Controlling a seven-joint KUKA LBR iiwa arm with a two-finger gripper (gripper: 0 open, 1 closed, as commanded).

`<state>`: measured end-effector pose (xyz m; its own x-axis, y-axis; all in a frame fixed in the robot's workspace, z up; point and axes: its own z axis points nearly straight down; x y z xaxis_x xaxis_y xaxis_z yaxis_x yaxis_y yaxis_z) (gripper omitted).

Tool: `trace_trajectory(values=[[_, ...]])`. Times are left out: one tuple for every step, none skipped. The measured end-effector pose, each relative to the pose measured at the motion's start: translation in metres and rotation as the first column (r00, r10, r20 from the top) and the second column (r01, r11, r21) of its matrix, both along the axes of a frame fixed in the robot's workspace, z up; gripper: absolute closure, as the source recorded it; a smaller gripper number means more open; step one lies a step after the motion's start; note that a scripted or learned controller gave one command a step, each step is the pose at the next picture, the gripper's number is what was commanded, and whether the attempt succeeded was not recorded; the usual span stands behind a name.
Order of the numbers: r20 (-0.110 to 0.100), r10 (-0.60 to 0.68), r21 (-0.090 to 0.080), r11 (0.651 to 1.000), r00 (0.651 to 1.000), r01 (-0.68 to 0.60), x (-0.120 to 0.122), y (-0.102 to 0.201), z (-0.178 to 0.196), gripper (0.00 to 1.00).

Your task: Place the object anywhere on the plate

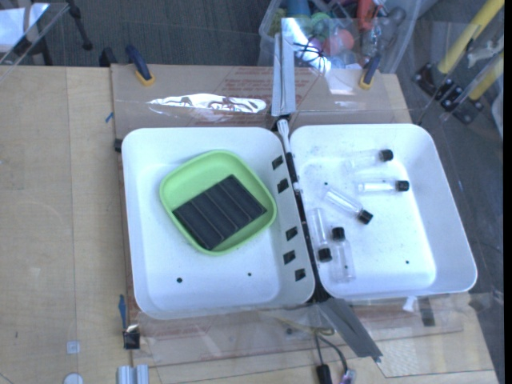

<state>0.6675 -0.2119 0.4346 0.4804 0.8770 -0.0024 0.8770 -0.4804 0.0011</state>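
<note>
Here we are looking down on the bench [48, 214], two white bins side by side. In the left bin [208, 286] sits the green plate [169, 192], a rounded square turned at an angle, a little toward the far side of the bin's middle. The black ridged block [219, 211] lies flat on that plate, right in its hollow, its ridges running diagonally, with green rim showing all the way round it. Whether the claw is spread or pressed together, I cannot tell. Over to the right bin [412, 238], where five clear vials with black caps lie scattered on the floor. One vial [366, 160] lies at the far side with its cap pointing right. A second [381, 187] lies just nearer than that one, also cap to the right. A third [346, 204] lies slanted in the middle with its cap at the near-right end. Two more lie lengthwise toward the near-left: one [320, 229] close to the bin's left wall with its cap at the near end, and its neighbour [342, 258] just beside it with its cap at the far end. Between the bins the rims meet along a seam [288, 206] dotted with small black tabs. Beyond the bins there is a clear tub [344, 14] of coloured odds and ends.
</note>
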Motion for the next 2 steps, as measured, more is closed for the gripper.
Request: trace_trajectory(values=[[0.001,0.012,0.0,1.0,1.0,-0.012,-0.0003,-0.0027,0.0001,0.0],[0.0,0.022,0.0,1.0,1.0,-0.022,-0.0001,-0.0016,0.0001,0.0]])
